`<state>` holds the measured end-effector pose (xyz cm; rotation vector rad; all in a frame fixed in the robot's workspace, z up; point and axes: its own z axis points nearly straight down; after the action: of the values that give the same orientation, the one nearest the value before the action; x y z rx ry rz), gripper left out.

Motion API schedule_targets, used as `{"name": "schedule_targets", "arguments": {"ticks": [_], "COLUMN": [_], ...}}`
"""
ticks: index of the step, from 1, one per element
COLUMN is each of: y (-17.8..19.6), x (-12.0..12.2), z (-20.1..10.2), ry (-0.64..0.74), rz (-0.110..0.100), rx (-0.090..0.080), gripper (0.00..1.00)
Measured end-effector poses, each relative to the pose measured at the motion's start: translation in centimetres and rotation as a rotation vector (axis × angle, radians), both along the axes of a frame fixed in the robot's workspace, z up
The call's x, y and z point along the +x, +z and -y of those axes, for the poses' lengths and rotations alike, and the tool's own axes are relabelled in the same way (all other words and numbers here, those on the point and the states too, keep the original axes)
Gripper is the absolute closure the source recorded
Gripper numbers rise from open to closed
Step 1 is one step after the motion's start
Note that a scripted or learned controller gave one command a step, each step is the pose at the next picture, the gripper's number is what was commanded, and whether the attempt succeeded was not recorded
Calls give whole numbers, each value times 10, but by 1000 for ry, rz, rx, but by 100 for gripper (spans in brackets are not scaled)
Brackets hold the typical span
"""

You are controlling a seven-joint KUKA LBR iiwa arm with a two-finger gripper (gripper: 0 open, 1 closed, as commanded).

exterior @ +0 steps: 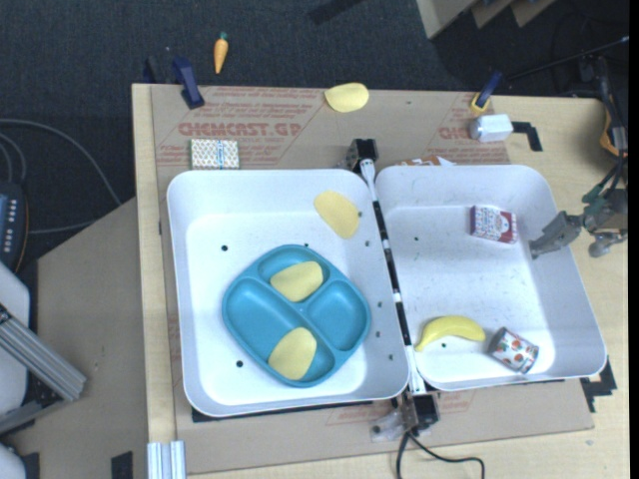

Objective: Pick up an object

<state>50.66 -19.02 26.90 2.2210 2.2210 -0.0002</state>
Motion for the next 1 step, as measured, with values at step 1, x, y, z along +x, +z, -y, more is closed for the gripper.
{"name": "schedule_targets", "arguments": {"ticks": [1], "y": [-17], "x": [47], "z": [-61], "ry": [2], "rz": [2], "rx": [0], "gripper": [0]}}
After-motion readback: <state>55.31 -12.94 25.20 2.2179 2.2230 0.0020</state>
